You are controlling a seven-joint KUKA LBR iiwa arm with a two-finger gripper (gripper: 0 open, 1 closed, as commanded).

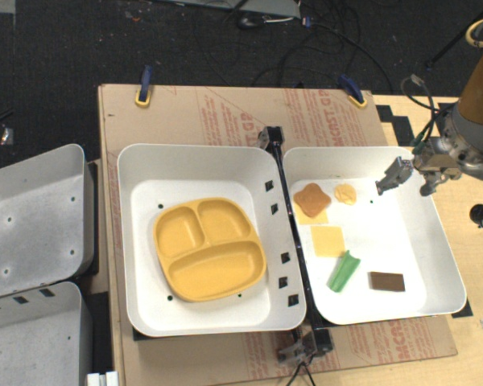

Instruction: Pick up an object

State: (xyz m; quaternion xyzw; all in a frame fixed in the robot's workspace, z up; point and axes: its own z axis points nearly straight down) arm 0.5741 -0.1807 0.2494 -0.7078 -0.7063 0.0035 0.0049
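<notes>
The right bin holds several small food pieces: a brown round piece, a small yellow-orange piece, a pale yellow square slice, a green piece and a dark brown bar. My gripper hangs over the bin's upper right part, to the right of the yellow-orange piece and apart from it. Its two fingers are spread with nothing between them.
In the left bin lies a yellow divided plate. A black divider runs between the bins. White trays lie at the far left. Cables cross the dark floor at the back.
</notes>
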